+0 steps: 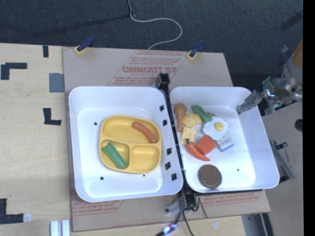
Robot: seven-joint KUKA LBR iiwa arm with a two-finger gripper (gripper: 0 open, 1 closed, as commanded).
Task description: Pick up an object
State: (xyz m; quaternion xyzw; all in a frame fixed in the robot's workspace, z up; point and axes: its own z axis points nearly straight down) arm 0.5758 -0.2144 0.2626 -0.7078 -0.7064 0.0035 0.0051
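Observation:
The right white bin (pixel 256 156) holds a pile of toy food: a fried egg (pixel 215 128), a brown drumstick (pixel 179 113), a green bean pod (pixel 202 113), a yellow corn piece (pixel 192 121), an orange carrot (pixel 197 152) and a small blue-and-white box (pixel 225 143). A round brown patty (pixel 210 176) lies alone near the front wall. My gripper (pixel 257 104) hovers over the bin's far right rim, off to the right of the pile. It is open, with nothing between its fingers (pixel 246 105).
The left white bin (pixel 83 141) carries a yellow divided plate (pixel 142 156) with a sausage (pixel 145 131) and a green pickle (pixel 114 155) on it. Both bins rest on cardboard (pixel 142 68) held by clamps. A white cable (pixel 157 23) trails behind.

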